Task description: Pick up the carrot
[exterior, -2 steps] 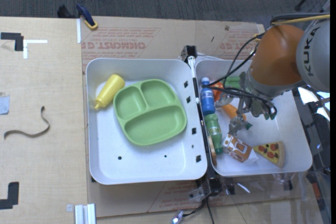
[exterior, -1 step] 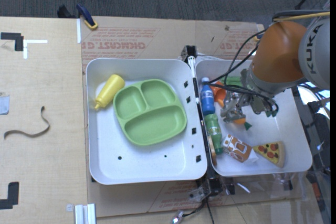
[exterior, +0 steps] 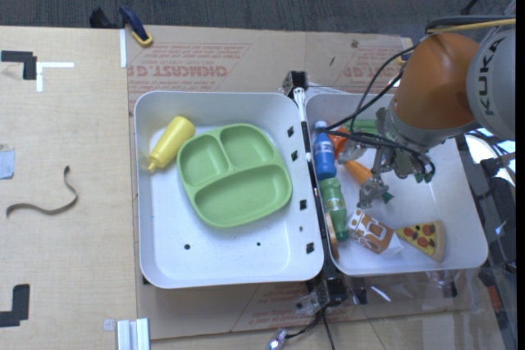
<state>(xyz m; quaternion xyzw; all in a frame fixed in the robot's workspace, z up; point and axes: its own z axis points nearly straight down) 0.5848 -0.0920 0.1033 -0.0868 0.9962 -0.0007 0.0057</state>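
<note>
Camera view: carrot (exterior: 358,171) is seen in right bin (exterior: 459,254), beside blue bottle (exterior: 323,156) — gripper (exterior: 374,194) hovers just past it, state cannot be told. Re-centring over carrot is advised before descent.

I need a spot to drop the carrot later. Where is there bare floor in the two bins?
The left bin has bare floor in front of the green plate and along its near wall. The right bin is crowded: the blue bottle, green bottle, carrot, snack pack and pizza slice sit below the gripper.
</note>
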